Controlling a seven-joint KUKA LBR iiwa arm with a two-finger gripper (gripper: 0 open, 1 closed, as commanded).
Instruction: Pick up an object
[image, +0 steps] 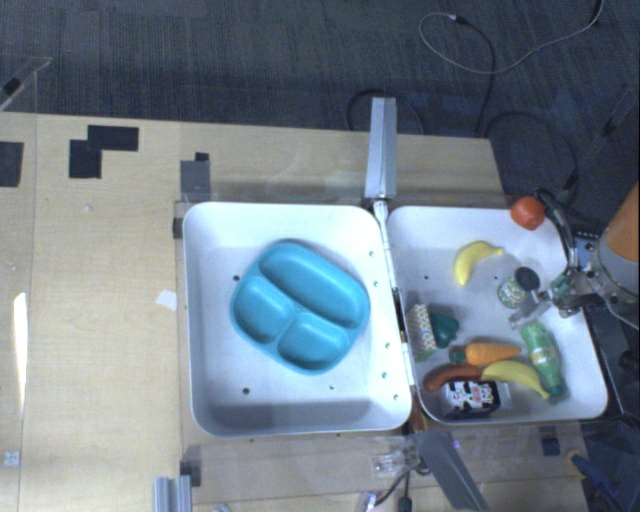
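1. A blue three-compartment plastic tray (301, 304) is lying alone in the left white bin (210, 400), taking up most of its floor, with bare room along the walls.
2. The right white bin (590, 400) is crowding its objects toward the lower wall: an orange carrot (487, 352), a yellow banana (514, 374) and a green bottle (543, 358) are touching.
3. A second, curved yellow banana (474, 259) is lying apart in the upper middle, with open floor around it.
4. The gripper (545, 300) is hovering by the right wall, just above the green bottle; cannot tell its opening.
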